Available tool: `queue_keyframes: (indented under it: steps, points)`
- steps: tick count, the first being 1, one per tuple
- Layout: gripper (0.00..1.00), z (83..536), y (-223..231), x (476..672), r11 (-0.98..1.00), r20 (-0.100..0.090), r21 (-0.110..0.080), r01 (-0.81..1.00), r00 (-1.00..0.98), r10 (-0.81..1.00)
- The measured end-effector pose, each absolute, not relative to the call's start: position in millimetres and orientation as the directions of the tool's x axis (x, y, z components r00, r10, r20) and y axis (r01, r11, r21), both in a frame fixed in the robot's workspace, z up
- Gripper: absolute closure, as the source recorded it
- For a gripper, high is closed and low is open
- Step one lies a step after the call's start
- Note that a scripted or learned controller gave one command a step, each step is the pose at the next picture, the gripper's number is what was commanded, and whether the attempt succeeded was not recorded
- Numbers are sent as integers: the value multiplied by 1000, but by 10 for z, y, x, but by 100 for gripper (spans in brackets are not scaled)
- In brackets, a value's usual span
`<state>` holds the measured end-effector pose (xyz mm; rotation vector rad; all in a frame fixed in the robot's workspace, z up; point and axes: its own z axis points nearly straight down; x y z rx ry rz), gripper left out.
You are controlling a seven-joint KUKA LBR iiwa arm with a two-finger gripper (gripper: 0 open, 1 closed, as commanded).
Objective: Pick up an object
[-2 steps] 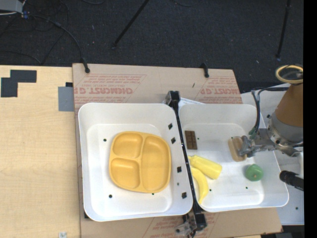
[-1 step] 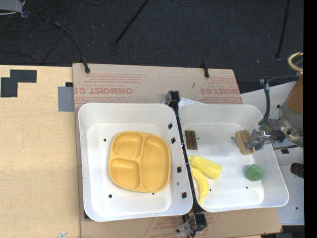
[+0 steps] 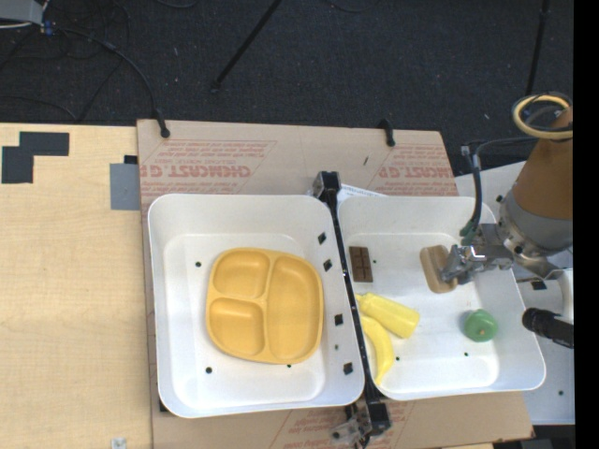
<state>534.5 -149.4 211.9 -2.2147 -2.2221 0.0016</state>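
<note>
In the right bin (image 3: 440, 382) my gripper (image 3: 453, 267) reaches in from the right, low over the bin floor. It is right against the right side of a small tan block (image 3: 433, 267); I cannot tell whether it touches or grips it. A green round object (image 3: 480, 325) lies below the gripper. Two yellow banana-like pieces (image 3: 384, 324) rest near the bin's left wall. A small dark brown bar (image 3: 360, 263) lies above them.
The left bin (image 3: 178, 251) holds a yellow divided plate (image 3: 265, 304). A black divider rail (image 3: 342, 288) runs between the bins. The arm's orange band (image 3: 547, 181) and grey wrist hang over the right bin's right edge. Cardboard backs the bins.
</note>
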Motion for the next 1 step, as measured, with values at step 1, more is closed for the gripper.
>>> queue_keyframes:
  steps: [1]
  points:
    - [100, 2037, -985, 5221, 4, 3, -6, 1000, -4, 1000]
